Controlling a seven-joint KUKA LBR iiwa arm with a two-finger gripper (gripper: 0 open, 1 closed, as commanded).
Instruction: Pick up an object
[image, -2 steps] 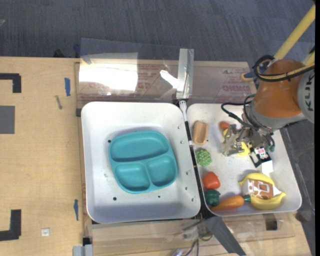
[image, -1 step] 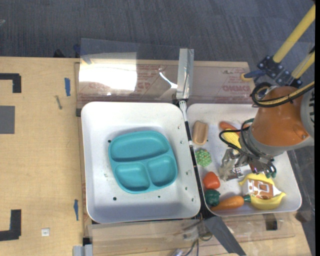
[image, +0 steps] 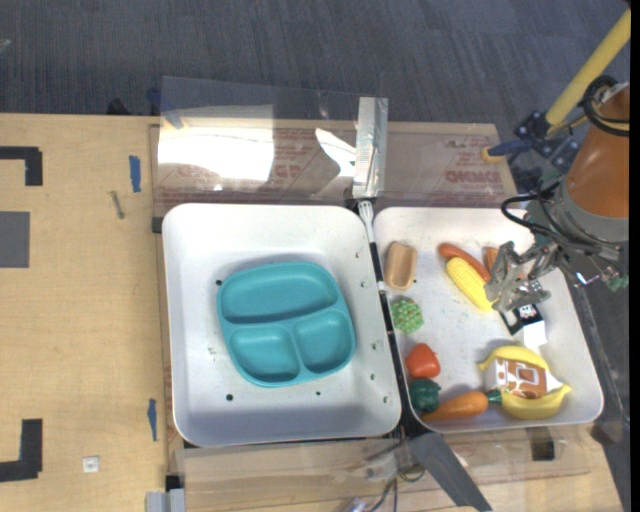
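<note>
My gripper (image: 510, 283) hangs low in the right bin (image: 580, 330), reaching in from the right edge. It sits just right of a yellow corn cob (image: 466, 279) and close to an orange-red sausage (image: 460, 254) behind the cob. A small black and white item (image: 526, 319) lies right below the gripper. Farther off lie a tan bread roll (image: 400, 265), a green leafy piece (image: 406, 316), a red pepper (image: 422, 359), a carrot (image: 460, 405) and a yellow banana (image: 540, 402) with a small printed box (image: 522, 378) on it.
The left bin (image: 190, 300) holds a teal divided plate (image: 286, 322). A clear panel with a metal post (image: 368, 150) stands behind both bins. The wooden bench (image: 70, 300) stretches to the left.
</note>
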